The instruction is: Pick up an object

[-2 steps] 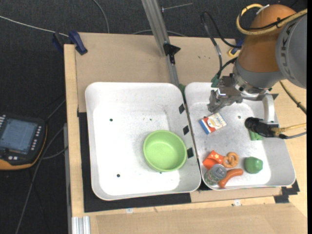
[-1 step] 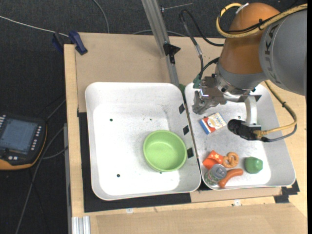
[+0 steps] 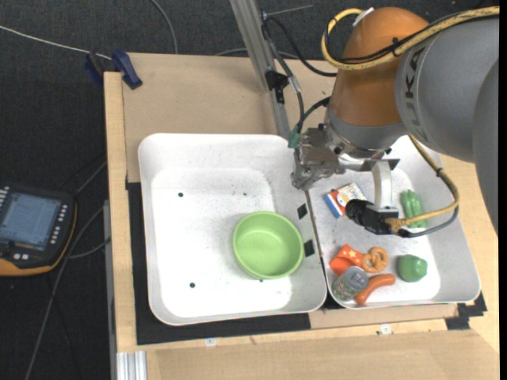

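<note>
My gripper (image 3: 304,174) hangs over the divider between the two bins, at the upper left corner of the right bin (image 3: 459,279). Just to its right lies a white, blue and red packet (image 3: 343,198). Lower in that bin are an orange toy (image 3: 347,257), a pretzel (image 3: 377,257), a red sausage (image 3: 374,286), a grey round piece (image 3: 351,279) and a green pepper (image 3: 412,268). A light green piece (image 3: 412,205) lies by the right side. I see nothing held in the gripper.
A green bowl (image 3: 268,245) stands in the left bin (image 3: 198,212), near its lower right corner. The arm's bulk covers the upper part of the right bin. A metal post (image 3: 257,46) rises behind the bins.
</note>
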Robot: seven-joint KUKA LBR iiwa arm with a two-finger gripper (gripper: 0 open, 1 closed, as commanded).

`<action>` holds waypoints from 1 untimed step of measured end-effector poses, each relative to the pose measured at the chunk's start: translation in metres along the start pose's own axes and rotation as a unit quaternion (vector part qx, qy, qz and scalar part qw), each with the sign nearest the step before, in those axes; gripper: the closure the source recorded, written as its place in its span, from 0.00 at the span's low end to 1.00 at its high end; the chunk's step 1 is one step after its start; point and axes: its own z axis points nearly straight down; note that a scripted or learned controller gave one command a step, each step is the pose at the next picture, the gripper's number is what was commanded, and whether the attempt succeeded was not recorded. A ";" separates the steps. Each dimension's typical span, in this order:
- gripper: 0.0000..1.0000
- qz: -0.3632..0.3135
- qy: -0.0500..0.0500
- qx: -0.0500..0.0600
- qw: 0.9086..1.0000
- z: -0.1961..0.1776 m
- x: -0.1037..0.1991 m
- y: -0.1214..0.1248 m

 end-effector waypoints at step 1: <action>1.00 0.000 0.000 0.001 1.000 0.011 0.047 -0.008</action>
